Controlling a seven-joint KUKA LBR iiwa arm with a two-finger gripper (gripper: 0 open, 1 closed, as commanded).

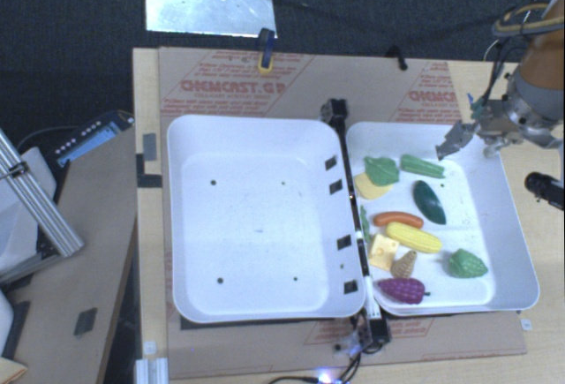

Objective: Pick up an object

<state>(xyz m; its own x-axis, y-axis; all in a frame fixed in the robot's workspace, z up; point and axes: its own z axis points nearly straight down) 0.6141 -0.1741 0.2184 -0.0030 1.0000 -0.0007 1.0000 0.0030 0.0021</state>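
The toy foods lie together in the right bin, all below and to the left of the gripper. Nearest it is a light green pod, just below its tip and apart from it. Left of that sits a leafy green piece with a pale yellow piece touching its lower side. A dark green oval vegetable lies further below the gripper, then an orange carrot-like piece and a yellow corn cob just beside each other. Lower still are a yellow cheese block, a tan cone-shaped piece, a purple grape bunch and, off to the right, a green broccoli-like lump.

The gripper hangs over the far part of the right bin, pointing down and left; nothing shows between its fingers, and whether they are spread or pressed together cannot be told. The left bin lies well to the gripper's left. Both bins rest on a cardboard sheet on the desk.
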